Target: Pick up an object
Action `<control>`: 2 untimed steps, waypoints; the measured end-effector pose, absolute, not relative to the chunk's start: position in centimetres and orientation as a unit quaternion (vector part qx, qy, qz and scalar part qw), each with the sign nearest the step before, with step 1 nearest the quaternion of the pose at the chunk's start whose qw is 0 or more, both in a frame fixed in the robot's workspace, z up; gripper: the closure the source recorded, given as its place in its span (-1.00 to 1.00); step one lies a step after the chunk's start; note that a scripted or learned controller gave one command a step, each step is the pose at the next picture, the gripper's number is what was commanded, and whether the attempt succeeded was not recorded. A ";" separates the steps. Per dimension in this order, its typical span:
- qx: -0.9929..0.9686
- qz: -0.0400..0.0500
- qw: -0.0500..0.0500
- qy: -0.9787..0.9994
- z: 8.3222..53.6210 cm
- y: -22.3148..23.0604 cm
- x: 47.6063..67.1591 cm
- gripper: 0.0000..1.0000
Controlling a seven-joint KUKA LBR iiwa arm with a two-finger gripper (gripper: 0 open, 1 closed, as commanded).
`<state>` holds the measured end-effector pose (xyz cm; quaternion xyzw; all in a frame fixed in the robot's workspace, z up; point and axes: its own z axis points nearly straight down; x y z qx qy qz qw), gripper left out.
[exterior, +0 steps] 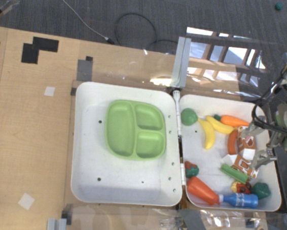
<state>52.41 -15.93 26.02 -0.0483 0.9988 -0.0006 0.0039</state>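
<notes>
From the overhead camera, two white bins sit side by side on the wooden bench. The left bin [86, 147] holds a pale green divided plate [136, 130], smooth moulded plastic with rounded corners, lying flat near the middle.

The right bin [277, 205] holds everything worth picking, all of it crowded toy food. At the far left of that bin is a green ball [188, 116], with a yellow banana [209, 131] to its right and a small carrot [233, 121] beyond that. Along the near wall lie a fat orange carrot [203, 190] and a blue bottle [240, 200], end to end.

The arm comes in from the right, and its gripper [260, 152] hangs over an orange and white carton [245, 153] in the middle right of the bin. Whether the gripper is apart or together, I cannot tell, and nothing is visibly held.

The carton looks light and flat-sided, probably thin card that would dent if squeezed hard. I would take it across its narrow faces. The glossy, rounded plastic pieces look stiff but slippery; the banana's mid-length or the bottle's straight body seem the safest holds. The tight clutter risks nudging neighbours.
</notes>
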 end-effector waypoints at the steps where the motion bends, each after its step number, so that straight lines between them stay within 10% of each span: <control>1: -0.022 -0.001 0.005 1.000 9.8 -13.5 49.6 -1.00; 2: 0.097 0.000 0.007 0.995 8.9 -10.1 56.5 -1.00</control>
